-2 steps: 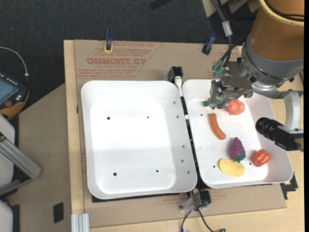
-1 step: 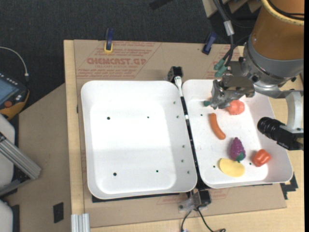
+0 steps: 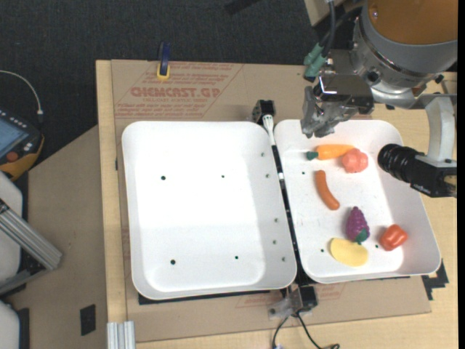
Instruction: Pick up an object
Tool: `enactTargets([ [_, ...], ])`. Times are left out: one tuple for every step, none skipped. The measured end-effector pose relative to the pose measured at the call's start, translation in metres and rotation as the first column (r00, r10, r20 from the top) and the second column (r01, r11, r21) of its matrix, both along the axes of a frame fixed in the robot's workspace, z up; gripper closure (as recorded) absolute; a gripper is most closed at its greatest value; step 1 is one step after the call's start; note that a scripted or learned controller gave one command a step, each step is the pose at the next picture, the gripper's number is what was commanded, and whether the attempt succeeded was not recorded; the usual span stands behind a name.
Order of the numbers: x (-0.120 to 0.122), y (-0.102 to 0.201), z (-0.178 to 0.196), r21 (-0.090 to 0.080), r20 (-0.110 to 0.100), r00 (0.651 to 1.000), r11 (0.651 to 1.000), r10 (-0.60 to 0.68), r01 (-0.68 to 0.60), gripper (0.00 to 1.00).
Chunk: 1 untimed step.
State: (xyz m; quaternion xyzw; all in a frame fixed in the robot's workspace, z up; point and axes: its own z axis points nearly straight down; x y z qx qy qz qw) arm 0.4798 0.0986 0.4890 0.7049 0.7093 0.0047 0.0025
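Above the right bin's (image 3: 407, 264) far left corner hangs the gripper (image 3: 317, 128), nothing visibly between its fingers; their spacing I cannot tell. Just beside it lies a toy carrot (image 3: 333, 151), touching a pink ball (image 3: 354, 161); a sausage (image 3: 326, 190), purple grapes (image 3: 356, 223), a yellow lemon (image 3: 349, 252) and a red pepper (image 3: 393, 236) lie nearer.

The arm (image 3: 407, 20) is cut off by the top edge. The gripper (image 3: 317, 126) covers part of the right bin's (image 3: 414, 260) far rim, and its tips are too blurred to read. A screened device (image 3: 14, 140) is cropped at the left edge.
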Motion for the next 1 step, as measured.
enactTargets([
  [0.0001, -0.0157, -0.0575, -0.005, -0.017, 1.0, 1.0, -0.009, 0.009, 1.0],
])
